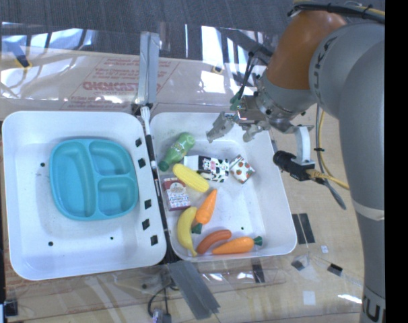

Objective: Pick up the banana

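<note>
While the grey arm [338,79] with its orange band reaches in from the right, its gripper [234,130] hangs above the back of the right bin [275,200], its two fingers spread wide with nothing between them. One fingertip [214,132] points toward the green bottle [177,151], the other [250,133] sits just above a small red-and-white carton [241,169].

The banana [185,230] lies well apart from the gripper, near the front left corner of the right bin, curving along the wall beside the divider. An orange carrot [205,207] rests against its upper end; a reddish sausage [213,239] and a second carrot [236,245] lie just beside its lower end. Farther back sit a yellow corn cob [190,177], a small brown packet [176,192] and a black-and-white patterned carton [214,167].

A blue sectioned tray [93,180] sits in the left bin [29,247]. Clear plastic sheeting [76,79] with red lettering covers the bench behind both bins.
</note>
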